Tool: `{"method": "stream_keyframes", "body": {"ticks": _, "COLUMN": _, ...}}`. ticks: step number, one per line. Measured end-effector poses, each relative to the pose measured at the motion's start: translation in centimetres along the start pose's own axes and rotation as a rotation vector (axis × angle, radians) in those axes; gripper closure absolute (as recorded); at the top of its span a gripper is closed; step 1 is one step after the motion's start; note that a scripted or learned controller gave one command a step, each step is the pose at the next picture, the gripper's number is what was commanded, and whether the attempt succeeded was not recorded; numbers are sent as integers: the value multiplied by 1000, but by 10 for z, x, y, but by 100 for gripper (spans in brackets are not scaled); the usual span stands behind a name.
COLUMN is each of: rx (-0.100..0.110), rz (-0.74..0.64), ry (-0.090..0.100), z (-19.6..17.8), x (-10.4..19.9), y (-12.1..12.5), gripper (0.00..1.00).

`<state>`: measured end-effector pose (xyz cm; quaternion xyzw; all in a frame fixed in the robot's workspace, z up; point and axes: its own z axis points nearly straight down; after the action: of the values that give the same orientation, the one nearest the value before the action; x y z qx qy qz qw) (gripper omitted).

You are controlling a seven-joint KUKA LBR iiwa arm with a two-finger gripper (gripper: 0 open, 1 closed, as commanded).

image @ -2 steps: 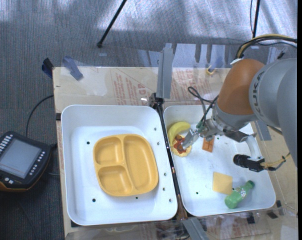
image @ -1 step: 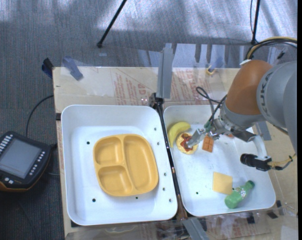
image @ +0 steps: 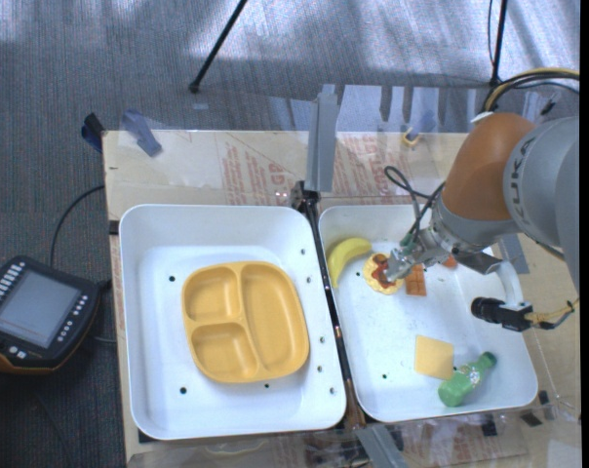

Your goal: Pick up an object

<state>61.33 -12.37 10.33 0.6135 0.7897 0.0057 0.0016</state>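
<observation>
1. Grey-armed gripper point(image: 400, 264) hangs low in the right white plastic bin point(image: 392, 398), over a small round red-and-yellow toy food piece point(image: 377, 276); we cannot tell its state.
2. We judge the curved yellow plastic banana point(image: 345, 256) just beside could get nudged, or the flat piece could slip.

A: What colours sit in the white left bin point(image: 143, 261)?

B: A yellow-orange divided plate point(image: 244, 320), plain.

A: And the white right bin point(image: 392, 398)?

B: A yellow banana point(image: 345, 256), a pale yellow slice of cheese point(image: 434, 357), a green bottle point(image: 465, 380), and a tan pizza piece point(image: 379, 274) spotted red.

A: The arm point(image: 529, 178)?

B: Grey, with an orange band point(image: 485, 169).
</observation>
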Motion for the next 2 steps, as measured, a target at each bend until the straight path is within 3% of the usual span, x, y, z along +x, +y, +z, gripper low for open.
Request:
{"method": "stream_keyframes", "body": {"ticks": 1, "rx": 9, "rz": 445, "ry": -6, "z": -126, "x": 63, "y": 16, "gripper": 100}}
{"method": "stream_keyframes", "body": {"ticks": 2, "rx": 20, "rz": 446, "ry": -7, "z": -121, "x": 62, "y": 14, "gripper": 0}}
